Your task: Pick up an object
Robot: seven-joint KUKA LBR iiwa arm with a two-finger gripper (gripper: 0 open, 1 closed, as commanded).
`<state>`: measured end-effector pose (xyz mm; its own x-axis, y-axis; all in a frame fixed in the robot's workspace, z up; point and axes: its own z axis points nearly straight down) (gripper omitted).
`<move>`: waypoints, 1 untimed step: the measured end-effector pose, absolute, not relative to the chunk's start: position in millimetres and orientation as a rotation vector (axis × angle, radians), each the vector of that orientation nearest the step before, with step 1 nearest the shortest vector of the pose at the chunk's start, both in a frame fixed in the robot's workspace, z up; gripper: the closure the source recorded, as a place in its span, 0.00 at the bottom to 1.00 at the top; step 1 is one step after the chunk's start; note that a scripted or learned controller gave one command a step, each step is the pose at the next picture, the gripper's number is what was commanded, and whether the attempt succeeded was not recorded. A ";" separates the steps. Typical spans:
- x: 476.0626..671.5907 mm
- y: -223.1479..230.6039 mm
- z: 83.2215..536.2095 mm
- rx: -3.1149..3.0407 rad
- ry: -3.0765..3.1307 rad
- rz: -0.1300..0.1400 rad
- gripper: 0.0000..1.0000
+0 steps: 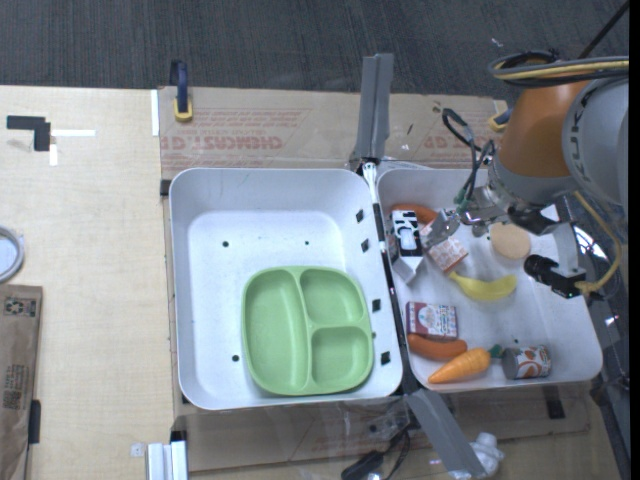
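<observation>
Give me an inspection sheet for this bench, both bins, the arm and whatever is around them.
Surface: tan bench bearing two white bins side by side.
Left bin: green three-compartment plate.
Right bin: banana, carrot, red sausage, small carton, can on its side, beige round item, snack packet, black-and-white box.
Clutter: tape roll and brown packet at the bench's left edge.
Tool: over the right bin's far end; finger state cannot be judged.
Cables: black leads along the arm.
Surroundings: dark carpet.
</observation>
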<state>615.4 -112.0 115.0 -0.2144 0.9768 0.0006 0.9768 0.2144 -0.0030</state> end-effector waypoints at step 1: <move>578.3 -142.6 88.6 -2.089 -2.341 0.004 0.00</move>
<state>578.3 -142.6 88.6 -0.1134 0.9935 0.0015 0.9935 0.1135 -0.0049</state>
